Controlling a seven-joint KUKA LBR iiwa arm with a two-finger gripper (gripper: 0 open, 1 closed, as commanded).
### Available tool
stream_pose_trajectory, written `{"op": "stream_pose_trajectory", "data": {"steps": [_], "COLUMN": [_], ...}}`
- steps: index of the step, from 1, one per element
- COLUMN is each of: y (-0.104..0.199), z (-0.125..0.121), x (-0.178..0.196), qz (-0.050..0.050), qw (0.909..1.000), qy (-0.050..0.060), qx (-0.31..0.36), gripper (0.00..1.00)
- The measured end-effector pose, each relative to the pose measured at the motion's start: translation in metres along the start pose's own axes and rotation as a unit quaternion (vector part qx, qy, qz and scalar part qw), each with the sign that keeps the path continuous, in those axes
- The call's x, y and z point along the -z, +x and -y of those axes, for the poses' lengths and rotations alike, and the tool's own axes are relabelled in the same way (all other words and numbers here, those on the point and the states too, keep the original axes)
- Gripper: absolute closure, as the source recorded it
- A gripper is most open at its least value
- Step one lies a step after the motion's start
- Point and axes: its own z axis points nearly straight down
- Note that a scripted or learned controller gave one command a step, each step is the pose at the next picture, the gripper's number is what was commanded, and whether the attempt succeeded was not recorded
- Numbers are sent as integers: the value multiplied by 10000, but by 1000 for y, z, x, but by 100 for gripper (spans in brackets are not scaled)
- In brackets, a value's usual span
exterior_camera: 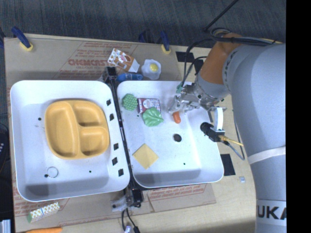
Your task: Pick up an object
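Note:
My gripper (179,107) hangs low over the upper right part of the right bin (204,165). A small orange piece (177,117) lies just below its fingertips. To the left lie a green leafy toy (152,116), a small dark red packet (148,104) and a round green ridged piece (129,101). A yellow cheese slice (145,156) rests toward the bin's front. A small dark round object (177,138) sits near the bin's middle.
The left bin (29,178) holds a yellow divided tray (77,128). Behind the bins on the cardboard lie a snack packet (119,58), a blue item (129,76) and a toy fried egg (151,69). The arm's bulk covers the right side.

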Motion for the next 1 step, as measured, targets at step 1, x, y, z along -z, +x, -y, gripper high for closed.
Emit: {"op": "stream_pose_trajectory", "data": {"steps": [1], "y": [12], "z": [71], "x": [124], "qz": [5], "qw": [9997], "qy": [-21], "qx": [249], "gripper": [100]}}
